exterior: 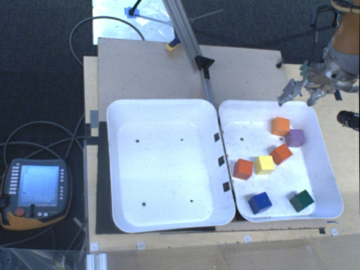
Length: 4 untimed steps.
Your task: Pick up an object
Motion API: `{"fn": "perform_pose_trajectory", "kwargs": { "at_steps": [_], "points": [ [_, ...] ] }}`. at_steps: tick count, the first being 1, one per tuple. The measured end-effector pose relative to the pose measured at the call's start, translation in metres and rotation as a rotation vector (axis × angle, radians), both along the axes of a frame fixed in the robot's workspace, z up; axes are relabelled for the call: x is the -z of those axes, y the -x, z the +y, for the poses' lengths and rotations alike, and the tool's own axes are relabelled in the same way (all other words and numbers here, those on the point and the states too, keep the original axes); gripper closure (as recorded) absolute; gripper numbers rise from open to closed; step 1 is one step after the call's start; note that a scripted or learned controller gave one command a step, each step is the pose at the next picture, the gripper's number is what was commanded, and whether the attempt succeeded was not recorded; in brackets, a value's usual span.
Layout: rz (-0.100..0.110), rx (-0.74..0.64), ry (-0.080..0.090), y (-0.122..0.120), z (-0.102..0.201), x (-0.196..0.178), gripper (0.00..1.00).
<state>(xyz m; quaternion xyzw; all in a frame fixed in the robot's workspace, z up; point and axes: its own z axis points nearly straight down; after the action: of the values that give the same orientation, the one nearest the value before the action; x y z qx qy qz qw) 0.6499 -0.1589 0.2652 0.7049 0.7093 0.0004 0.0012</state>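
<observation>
Bench (247,66) carries two shallow white bins side by side. Left bin (163,108) holds no blocks; right bin (323,151) holds seven small blocks. Arm (346,35) enters from the right, grey with an orange band above the wrist.

End effector (301,91) hangs over the far edge of the right bin, fingers spread apart with nothing between them.

Blocks, in their places: orange block (280,126) far in the bin, touching purple block (295,138) on its right. Red-orange block (281,153) sits just nearer, tilted, touching yellow block (264,164), which in turn touches a second orange block (242,169) to its left. Blue block (260,202) and green block (301,200) lie at the near wall, well apart from each other.

Judgement: the far orange block is the closest candidate. It lies toward the near side of the end effector and slightly left, so the coming move calls for a short advance and a descent. It appears as a plain cube with no marked long axis, faces turned a little askew to the bin walls. The purple neighbour pressing on its right side could obstruct a finger.
</observation>
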Motion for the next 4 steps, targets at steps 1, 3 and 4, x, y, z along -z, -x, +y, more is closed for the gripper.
{"fn": "perform_pose_trajectory", "kwargs": {
  "at_steps": [1,3,4],
  "points": [
    [0.0,0.0,0.0,0.0,0.0,0.0,0.0],
    [0.005,0.002,-0.002,0.002,0.003,0.119,0.0],
    [-0.012,0.003,0.004,-0.002,0.001,0.149,0.0]
  ]
}}
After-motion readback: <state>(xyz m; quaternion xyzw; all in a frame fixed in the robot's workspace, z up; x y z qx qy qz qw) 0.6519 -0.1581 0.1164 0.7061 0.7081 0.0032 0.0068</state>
